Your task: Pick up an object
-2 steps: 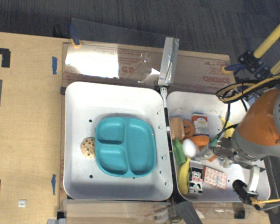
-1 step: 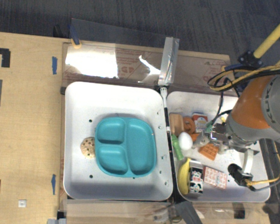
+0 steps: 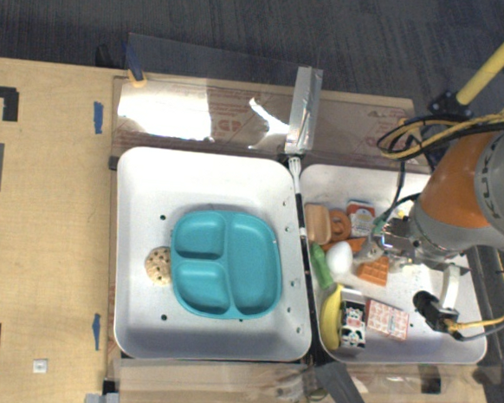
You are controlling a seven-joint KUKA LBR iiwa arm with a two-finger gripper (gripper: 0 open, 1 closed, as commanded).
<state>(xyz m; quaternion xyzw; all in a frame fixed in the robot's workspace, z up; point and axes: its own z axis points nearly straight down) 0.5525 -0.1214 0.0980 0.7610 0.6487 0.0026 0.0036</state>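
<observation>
My gripper (image 3: pixel 382 247) hangs low over the middle of the right bin (image 3: pixel 467 344), below the arm's orange band. Just beneath it lies an orange waffle-like piece (image 3: pixel 372 272). A white egg (image 3: pixel 340 257) rests to its left, touching a green item (image 3: pixel 320 265). Behind them are a brown bread-like piece (image 3: pixel 317 222) and an orange packet (image 3: pixel 359 219). Near the front lie a yellow banana (image 3: pixel 331 316), a small black-and-white carton (image 3: pixel 353 322) and a red patterned card (image 3: pixel 388 321). Whether the gripper touches anything is hidden by its body.
The left bin (image 3: pixel 140 187) holds a teal divided plate (image 3: pixel 227 263) with a speckled cookie (image 3: pixel 158 265) against its left edge. A clear plastic sheet (image 3: pixel 207 114) lies behind the bins. Yellow and black cables (image 3: pixel 435 306) loop around the wrist.
</observation>
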